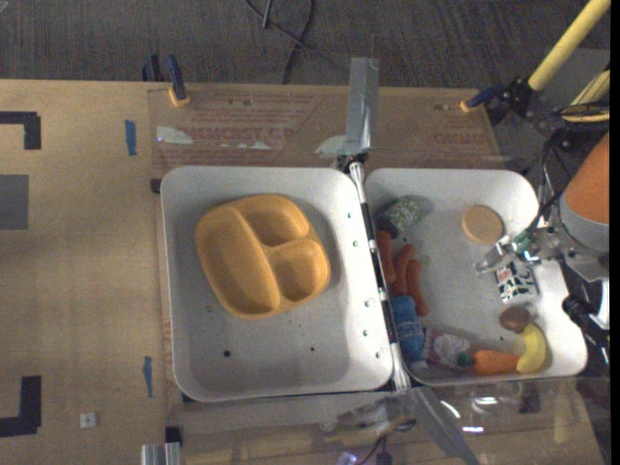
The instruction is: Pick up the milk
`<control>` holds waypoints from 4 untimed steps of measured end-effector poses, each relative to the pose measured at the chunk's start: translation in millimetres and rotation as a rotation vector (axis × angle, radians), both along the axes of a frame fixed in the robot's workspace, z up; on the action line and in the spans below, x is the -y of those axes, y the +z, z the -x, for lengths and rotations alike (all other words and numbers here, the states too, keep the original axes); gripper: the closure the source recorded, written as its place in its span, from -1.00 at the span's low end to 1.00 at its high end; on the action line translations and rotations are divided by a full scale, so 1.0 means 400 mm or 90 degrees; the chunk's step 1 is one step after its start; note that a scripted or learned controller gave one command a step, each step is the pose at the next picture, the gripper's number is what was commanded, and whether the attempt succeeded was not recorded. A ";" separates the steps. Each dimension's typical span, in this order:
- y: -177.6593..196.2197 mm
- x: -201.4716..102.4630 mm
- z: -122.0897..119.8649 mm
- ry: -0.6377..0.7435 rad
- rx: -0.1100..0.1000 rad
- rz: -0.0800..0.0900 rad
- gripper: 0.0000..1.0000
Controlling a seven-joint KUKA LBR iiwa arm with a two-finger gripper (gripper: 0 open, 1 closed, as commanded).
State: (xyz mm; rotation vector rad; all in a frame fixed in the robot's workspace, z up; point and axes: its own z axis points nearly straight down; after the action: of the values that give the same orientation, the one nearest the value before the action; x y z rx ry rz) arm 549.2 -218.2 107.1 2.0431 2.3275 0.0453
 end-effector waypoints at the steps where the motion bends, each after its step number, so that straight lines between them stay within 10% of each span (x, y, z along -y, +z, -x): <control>1: 0.034 0.012 -0.009 -0.001 0.008 0.008 1.00; 2: 0.032 0.000 -0.010 0.003 0.006 0.003 -1.00; 3: -0.002 0.002 -0.022 0.017 -0.005 0.000 -1.00; 4: 0.042 0.022 -0.036 0.015 0.009 0.013 1.00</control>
State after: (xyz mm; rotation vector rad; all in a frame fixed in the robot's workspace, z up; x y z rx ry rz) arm 563.7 -227.1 124.1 1.9986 2.3341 0.0365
